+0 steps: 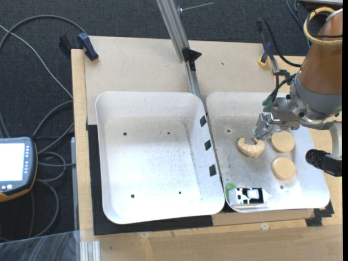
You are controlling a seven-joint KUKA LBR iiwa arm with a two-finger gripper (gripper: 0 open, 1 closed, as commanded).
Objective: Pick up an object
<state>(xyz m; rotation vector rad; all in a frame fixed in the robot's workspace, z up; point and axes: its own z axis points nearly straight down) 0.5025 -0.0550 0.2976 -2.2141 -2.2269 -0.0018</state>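
gripper [263, 130] hovering just above curved pastry piece [250, 147] in right bin [228, 113]; grip state: cannot tell | two round biscuits [283, 142] sitting just right of pastry | risk: descending off-centre, nudging pastry aside, closing on nothing

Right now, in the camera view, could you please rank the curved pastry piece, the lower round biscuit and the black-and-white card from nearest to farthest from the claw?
From the claw:
1. Curved pastry piece, just below it in the right bin.
2. Lower round biscuit, further down toward the right.
3. Black-and-white card, at the bin's front edge.
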